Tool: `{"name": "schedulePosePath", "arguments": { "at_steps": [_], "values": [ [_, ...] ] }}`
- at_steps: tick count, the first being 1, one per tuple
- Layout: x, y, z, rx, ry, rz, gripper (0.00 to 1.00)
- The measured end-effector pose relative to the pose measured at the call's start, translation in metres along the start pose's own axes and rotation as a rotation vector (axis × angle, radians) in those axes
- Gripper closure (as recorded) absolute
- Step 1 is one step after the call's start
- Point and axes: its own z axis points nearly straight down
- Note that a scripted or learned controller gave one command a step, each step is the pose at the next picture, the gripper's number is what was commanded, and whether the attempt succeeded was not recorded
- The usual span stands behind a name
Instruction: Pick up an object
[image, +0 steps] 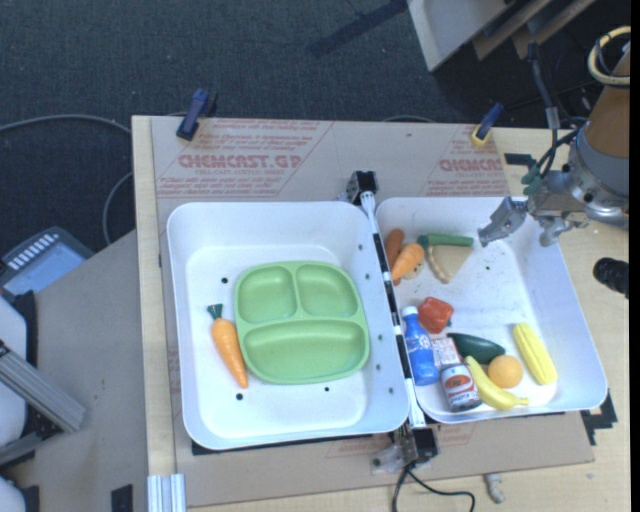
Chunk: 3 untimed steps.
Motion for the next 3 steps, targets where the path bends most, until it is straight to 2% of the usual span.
{"name": "schedulePosePath", "arguments": {
  "at_steps": [1, 2, 3],
  "values": [
    [0.034, -0.016, 0.134, 0.003, 0.001, 0.0, 0.0],
    [0.038, -0.047, 0.178, 0.002, 0.001, 0.001, 0.0],
    [0.038, -0.046, 0.166, -0.003, 0.0, 0.002, 1.0]
  ]
}}
